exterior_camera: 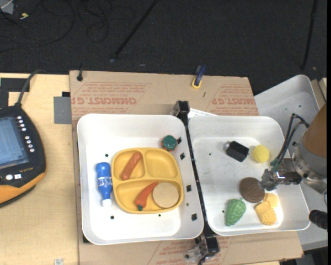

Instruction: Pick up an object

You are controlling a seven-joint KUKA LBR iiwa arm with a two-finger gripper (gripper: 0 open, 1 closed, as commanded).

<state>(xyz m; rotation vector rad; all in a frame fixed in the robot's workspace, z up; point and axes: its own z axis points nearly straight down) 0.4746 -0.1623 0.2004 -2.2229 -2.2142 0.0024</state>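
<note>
camera view: arm [320,142] reaches low into right bin [212,131]; gripper [271,180] (grip state unclear) beside brown disc [250,190].

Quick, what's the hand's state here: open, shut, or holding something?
Hand: cannot be told. It sits low in the right bin, at the brown disc.

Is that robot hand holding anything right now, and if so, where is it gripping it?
It cannot be told. The hand sits at the right edge of a brown disc in the right bin, but no grip is visible.
</note>
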